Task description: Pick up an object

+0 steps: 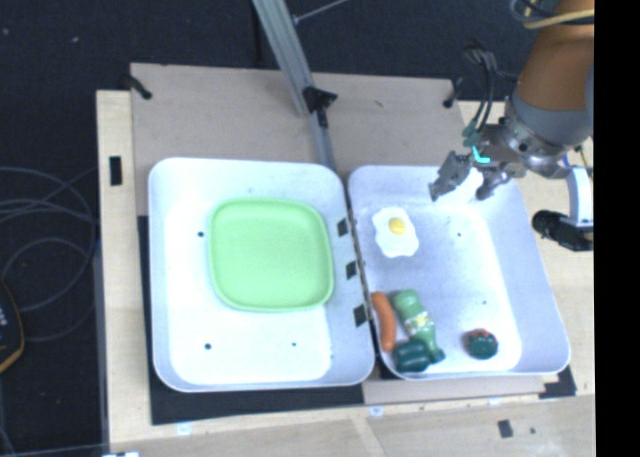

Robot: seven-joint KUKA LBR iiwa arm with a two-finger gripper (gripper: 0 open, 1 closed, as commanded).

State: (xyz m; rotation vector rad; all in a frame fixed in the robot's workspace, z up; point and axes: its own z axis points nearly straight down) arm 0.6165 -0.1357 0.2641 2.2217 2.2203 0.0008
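Observation:
My gripper (466,183) hangs over the far part of the right bin (525,275), its two dark fingers spread apart with nothing between them. A fried-egg toy (396,231) lies in that bin to the gripper's lower left, well apart from it. Near the bin's front edge lie an orange carrot (384,320), a green bottle-shaped toy (413,323) next to it, and a small dark green and red item (481,343) further right.
The left bin (175,245) holds a light green square plate (270,253). A grey metal pole (285,40) slants down to the divide between the bins at the back. The arm's orange band and cables occupy the upper right.

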